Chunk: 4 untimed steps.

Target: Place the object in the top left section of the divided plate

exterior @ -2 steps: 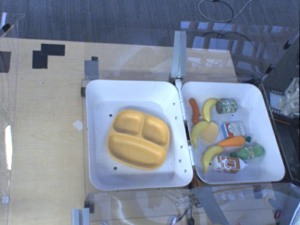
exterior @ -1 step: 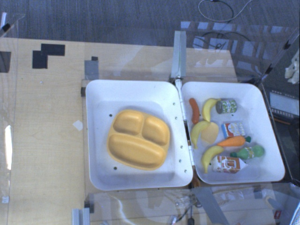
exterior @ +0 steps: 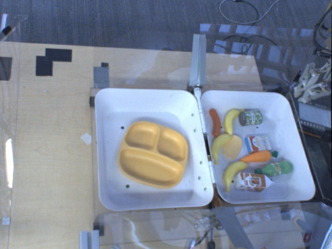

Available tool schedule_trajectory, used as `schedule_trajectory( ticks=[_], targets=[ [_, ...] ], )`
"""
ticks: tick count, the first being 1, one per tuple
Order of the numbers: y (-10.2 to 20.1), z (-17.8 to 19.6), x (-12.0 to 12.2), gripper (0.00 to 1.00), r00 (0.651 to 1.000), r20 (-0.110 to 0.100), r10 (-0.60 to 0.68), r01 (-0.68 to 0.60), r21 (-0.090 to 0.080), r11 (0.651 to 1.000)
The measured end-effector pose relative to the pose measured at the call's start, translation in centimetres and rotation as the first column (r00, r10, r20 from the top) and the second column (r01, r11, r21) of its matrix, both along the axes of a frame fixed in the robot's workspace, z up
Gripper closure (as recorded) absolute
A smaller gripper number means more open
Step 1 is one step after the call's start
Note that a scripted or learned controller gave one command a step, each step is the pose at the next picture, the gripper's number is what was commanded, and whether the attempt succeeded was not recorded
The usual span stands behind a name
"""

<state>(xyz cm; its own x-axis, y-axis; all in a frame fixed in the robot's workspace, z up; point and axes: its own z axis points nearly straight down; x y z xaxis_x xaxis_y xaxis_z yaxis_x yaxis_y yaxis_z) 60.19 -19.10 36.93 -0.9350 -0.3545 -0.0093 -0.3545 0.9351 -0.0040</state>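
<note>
A yellow divided plate (exterior: 153,153) lies in the middle of the left white bin (exterior: 109,191), turned a little clockwise. It has two small sections along its 12 o'clock side and one long section along its 6 o'clock side. The top left section (exterior: 141,135), toward 11 o'clock on the plate, has nothing in it, and so have the other two.

All the loose things lie in the right white bin (exterior: 290,113), well apart from the plate, so none has been placed. A red sausage (exterior: 214,122) lies at 10 o'clock in that bin, near the wall between the bins. Just beside it, toward 3 o'clock, lies a banana (exterior: 232,120), then a small green can (exterior: 251,118) on its side. Near the bin's middle a second banana (exterior: 220,145) touches a pale yellow slice (exterior: 233,146), and a small white carton (exterior: 258,142) lies at 3 o'clock from them. A carrot (exterior: 257,156) lies just below the carton, with a green bottle (exterior: 275,168) at its 4 o'clock. At 6 o'clock in the bin a third banana (exterior: 233,171) touches an orange-and-white carton (exterior: 253,181).

Both bins rest on the pale wooden surface (exterior: 52,139). How the jaws stand cannot be told.
</note>
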Motion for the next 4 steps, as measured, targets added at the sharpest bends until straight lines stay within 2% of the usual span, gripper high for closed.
schedule_trajectory(
  ticks=[1, 2, 3, 4],
  targets=[
    [0.9, -9.0, 4.5, 1.00, 0.979, -0.001, -0.203, 0.203, 0.002, 0.979],
    [-1.5, -14.7, -1.9, 1.00, 0.999, -0.001, -0.046, 0.046, -0.001, 0.999],
    [-1.4, -25.7, -2.6, 1.00, 1.000, 0.000, 0.006, -0.006, -0.001, 1.000],
    [-1.4, -20.9, -0.4, 1.00, 0.992, 0.003, -0.123, 0.123, 0.001, 0.992]
  ],
)
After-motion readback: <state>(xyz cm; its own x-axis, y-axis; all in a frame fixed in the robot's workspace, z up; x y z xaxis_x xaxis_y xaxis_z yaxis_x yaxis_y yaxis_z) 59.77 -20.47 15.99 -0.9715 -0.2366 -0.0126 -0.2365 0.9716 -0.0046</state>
